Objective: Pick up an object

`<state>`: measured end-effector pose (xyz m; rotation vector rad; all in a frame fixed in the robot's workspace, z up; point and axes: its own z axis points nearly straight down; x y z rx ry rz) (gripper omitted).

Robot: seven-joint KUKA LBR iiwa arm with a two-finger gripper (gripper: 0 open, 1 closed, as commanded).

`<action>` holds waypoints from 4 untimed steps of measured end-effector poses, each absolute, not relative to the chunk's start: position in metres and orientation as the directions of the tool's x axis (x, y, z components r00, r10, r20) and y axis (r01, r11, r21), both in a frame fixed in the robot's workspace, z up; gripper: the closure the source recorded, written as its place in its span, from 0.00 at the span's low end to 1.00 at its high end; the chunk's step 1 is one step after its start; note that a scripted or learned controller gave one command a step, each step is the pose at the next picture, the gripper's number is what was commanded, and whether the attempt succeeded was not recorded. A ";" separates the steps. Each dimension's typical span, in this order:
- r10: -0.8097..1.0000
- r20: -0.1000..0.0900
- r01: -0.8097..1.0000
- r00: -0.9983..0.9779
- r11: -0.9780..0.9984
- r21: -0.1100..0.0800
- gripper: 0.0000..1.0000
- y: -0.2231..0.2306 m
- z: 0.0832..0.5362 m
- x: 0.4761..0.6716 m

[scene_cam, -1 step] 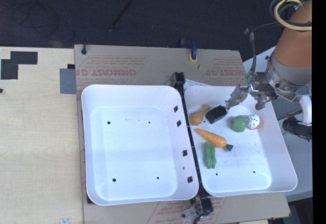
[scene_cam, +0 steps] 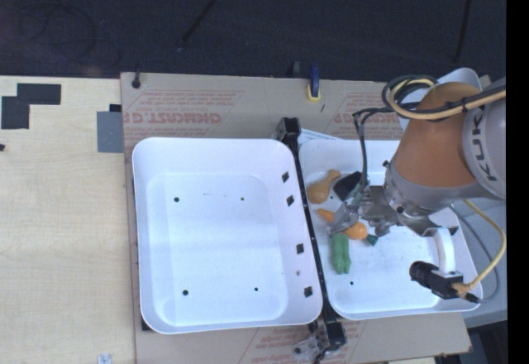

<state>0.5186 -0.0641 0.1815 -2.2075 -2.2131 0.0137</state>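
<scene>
Claw (scene_cam: pixel 357 213) is sitting low over the left part of the right bin (scene_cam: pixel 397 292), in the middle of a small cluster of objects, which suggests the arm (scene_cam: pixel 438 151) is lining up on one of them. Whether it is wide, narrow or gripping anything cannot be told, since the wrist and cables are crowding that spot. Touching or just beside the claw, an orange piece (scene_cam: pixel 356 231) is lying as the likeliest target: small, rounded, bright. Just below the claw, a green object (scene_cam: pixel 340 255) is lying lengthwise, slim and elongated. Up and left of the claw, a tan pear-shaped object (scene_cam: pixel 321 186) is resting near the bin's left wall. Left of the claw, beyond the divider, the left bin (scene_cam: pixel 215 304) is sitting on the worktop (scene_cam: pixel 58 255).
</scene>
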 end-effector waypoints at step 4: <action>1.000 0.000 1.000 -0.002 0.002 0.013 1.00 -0.069 0.257 0.555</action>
